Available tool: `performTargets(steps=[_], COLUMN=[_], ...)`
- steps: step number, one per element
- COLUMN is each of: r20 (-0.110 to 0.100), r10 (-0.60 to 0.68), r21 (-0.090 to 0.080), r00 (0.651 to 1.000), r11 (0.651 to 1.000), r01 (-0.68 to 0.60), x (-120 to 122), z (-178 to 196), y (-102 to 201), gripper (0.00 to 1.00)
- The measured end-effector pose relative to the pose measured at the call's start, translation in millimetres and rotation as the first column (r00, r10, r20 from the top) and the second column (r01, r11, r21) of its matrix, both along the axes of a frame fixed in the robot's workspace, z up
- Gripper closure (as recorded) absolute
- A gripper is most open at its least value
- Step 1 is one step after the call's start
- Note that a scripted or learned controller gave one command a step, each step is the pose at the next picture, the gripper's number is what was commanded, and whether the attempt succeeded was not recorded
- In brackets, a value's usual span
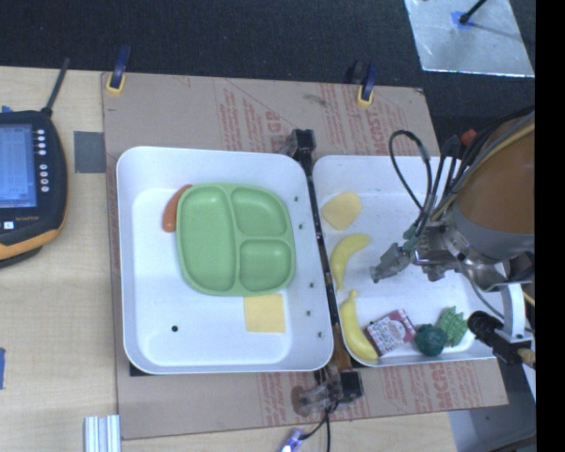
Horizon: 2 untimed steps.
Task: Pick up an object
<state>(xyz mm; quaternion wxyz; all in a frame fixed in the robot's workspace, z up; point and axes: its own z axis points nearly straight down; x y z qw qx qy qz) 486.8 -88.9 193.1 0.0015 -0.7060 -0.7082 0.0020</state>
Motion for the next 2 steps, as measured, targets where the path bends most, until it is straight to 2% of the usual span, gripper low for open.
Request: performTargets(steps=[1, 2], r20=[0.000, 0.003], r10=[0.003, -0.001], r21=[-0.001, 0.001], r00=[1.000, 1.000], r11=[1.000, 1.000], r01=[-0.003, 0.001], x=[62.8, 141.2], z=[-102.2, -101.0], y=[-8.9, -21.6], gripper=[0.00, 0.00])
